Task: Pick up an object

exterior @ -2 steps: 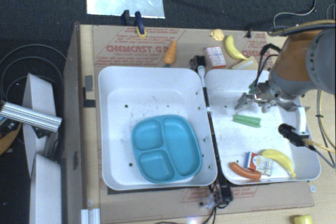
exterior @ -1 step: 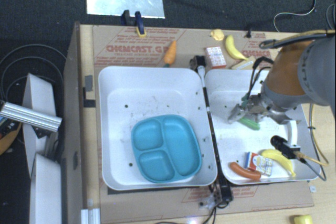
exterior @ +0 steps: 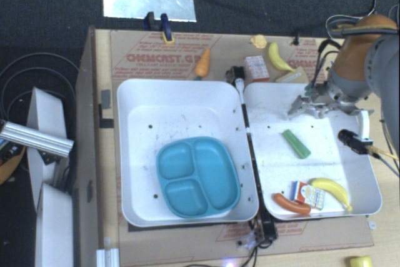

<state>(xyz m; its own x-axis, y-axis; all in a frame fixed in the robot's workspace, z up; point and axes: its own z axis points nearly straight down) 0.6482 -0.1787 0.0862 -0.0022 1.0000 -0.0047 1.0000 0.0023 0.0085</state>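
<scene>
Claw (exterior: 304, 104), finger state indeterminable, hovers in right white bin (exterior: 362, 187) above small green rectangular block (exterior: 295, 143); off-centre descent could push it aside.

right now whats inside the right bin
The right bin holds a green stick, a hot dog, a small carton and a banana. The gripper reaches over its back edge, hiding whatever lies under it.

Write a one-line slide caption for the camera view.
Gripper hovers over the right bin, near a green block; blue tray in left bin.
</scene>
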